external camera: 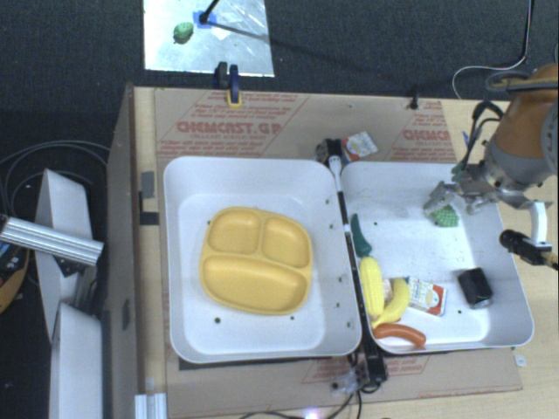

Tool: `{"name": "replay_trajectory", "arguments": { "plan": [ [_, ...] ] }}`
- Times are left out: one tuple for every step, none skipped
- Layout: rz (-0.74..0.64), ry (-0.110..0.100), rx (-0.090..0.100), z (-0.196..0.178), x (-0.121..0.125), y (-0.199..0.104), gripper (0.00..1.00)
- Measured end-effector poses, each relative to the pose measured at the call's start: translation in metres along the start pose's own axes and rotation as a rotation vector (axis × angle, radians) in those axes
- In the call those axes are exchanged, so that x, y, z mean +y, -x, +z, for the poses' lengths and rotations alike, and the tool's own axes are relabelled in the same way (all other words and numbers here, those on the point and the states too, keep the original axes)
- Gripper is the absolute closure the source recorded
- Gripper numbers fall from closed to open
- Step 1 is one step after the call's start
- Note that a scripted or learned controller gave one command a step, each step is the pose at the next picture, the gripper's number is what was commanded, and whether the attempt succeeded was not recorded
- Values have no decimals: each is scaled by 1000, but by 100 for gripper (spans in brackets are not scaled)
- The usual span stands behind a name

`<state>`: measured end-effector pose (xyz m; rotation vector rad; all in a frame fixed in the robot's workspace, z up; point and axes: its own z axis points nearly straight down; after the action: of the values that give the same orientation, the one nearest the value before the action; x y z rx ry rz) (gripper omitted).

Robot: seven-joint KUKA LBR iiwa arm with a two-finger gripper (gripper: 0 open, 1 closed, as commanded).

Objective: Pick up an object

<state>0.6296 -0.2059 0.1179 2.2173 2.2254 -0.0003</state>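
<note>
Down front in the right bin (511,326) lie a sausage (399,334), banana (398,299) & corn (371,286). Up top, a small green thing (447,217) sits just under the gripper (452,196), touching maybe. Can't tell if it's got hold.

You look down from one fixed camera above the worktop (288,116), tilted at a slant. Both white bins (253,177) sit mid-frame, fairly near.

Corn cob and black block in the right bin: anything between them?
Yes. In the camera view a banana lies against the corn cob, then a small carton, then bare bin floor up to the black block.
</note>
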Motion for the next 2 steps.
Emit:
{"name": "replay_trajectory", "arguments": {
  "plan": [
    [-1,1,-1,34,11,0,0],
    [-3,6,-2,22,12,0,100]
  ]
}}
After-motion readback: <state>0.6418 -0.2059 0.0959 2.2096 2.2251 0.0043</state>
